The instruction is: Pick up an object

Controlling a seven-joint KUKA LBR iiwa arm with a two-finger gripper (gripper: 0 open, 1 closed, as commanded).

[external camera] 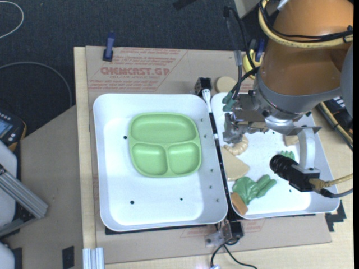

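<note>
**Pincer low over the 9 o'clock side of the right bin**

The pincer (231, 134), at the end of the grey arm with an orange band (305, 43), hangs low over the shallow white right bin (291, 210), close to its 9 o'clock rim. Whether it is released or clenched cannot be told, nor whether it grips anything.

The loose things that could be picked all lie in this bin. Nearest, at its 7 o'clock corner, a small orange-brown rounded piece (239, 205) sits by the near rim. Touching it at its 1 o'clock is a green leafy soft toy (255, 186). Beyond these, a tan wedge-shaped piece (238, 168) lies just beside the 9 o'clock rim. Farther still, a cream ridged curved piece (238, 147) lies at 5 o'clock of the pincer, very near it; contact cannot be judged. A small green scrap (289, 141) at 3 o'clock of the pincer is partly hidden under the arm.

The shallow white left bin (112, 167) stands just beside the right one. In its middle rests a pale green plastic plate with three compartments (165, 144), the large one on the far side.

Beyond the right bin's 11 o'clock corner a beige round disc (225, 84) lies on the brown board with red print (146, 66) that covers the surface. A blue clip (108, 47) sits at the board's 11 o'clock edge.
</note>
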